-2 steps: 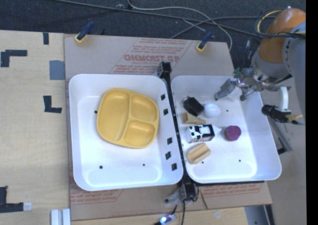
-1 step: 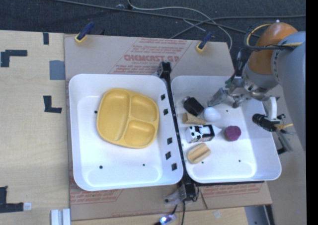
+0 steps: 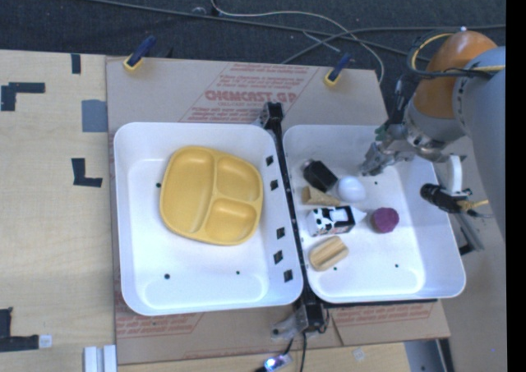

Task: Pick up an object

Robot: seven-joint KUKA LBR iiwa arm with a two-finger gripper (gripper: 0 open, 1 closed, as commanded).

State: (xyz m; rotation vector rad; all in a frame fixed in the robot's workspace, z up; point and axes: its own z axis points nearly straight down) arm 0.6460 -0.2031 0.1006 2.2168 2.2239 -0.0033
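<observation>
The small white ball lies in the right-hand white plastic bin, toward its far left part, and is the object closest to the two-finger gripper, which hangs just up and to the right of it; whether anything sits between its jaws, or how wide they stand, cannot be told from this slanted view. If the ball is the target, a good pick would probably mean coming straight down over its centre and closing across its widest part, since a round smooth thing is likely to squirt out of an off-centre pinch. It is crowded: a black rectangular block lies just to its left, a tan flat wedge touches or nearly touches it below, and a black-and-white cow-patterned box sits nearer still. A purple fuzzy ball lies apart to the right and may be the easier choice; a tan bread-like roll is nearest. The left bin holds a yellow divided plastic plate. Red print on the cardboard sheet beyond the bins seems to read "CHEMCAST GP"; the smaller lines are illegible.
</observation>
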